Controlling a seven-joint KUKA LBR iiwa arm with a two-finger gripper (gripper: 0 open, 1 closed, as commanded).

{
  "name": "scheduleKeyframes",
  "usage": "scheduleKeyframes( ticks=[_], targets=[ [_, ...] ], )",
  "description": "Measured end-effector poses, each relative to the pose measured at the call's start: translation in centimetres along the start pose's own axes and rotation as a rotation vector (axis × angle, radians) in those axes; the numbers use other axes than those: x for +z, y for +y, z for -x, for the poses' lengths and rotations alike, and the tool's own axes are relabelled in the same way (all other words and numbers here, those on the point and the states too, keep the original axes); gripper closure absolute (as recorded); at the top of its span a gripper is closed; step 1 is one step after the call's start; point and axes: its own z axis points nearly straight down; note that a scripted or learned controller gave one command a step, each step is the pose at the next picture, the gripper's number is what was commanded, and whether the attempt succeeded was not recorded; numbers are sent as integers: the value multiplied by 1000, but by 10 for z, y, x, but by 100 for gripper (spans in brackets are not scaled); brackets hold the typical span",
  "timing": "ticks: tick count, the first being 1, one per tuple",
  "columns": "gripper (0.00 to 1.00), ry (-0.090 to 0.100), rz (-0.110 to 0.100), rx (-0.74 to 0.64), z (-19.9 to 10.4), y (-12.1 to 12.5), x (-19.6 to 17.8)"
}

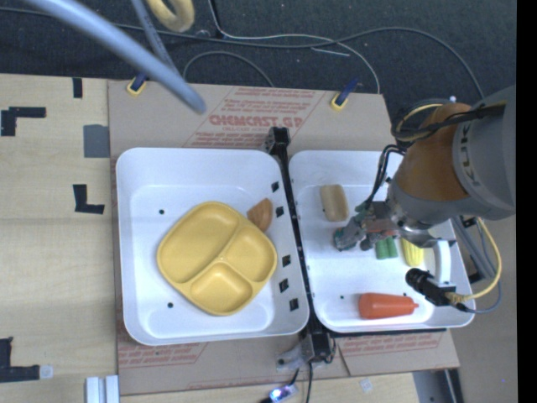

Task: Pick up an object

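Observation:
The right bin holds a tan bread-like block, an orange carrot near the front wall, a small green piece and a yellow piece. My gripper hangs low over the middle of this bin, just below the tan block and left of the green piece. Nothing is visibly held between its fingers. The arm's grey body and orange band cover the bin's right side.
The left bin holds a yellow divided plate with a small brown item at its upper right edge. A black divider separates the bins. Cables trail along the bench's far side and right.

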Motion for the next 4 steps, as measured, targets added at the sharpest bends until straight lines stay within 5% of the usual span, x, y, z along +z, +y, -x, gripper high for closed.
scheduleKeyframes(
  ticks=[2, 4],
  targets=[
    [100, -1, 7, 1, -10, -1, -85],
    [100, 0, 2, -4, -108, 18, -80]
  ],
)
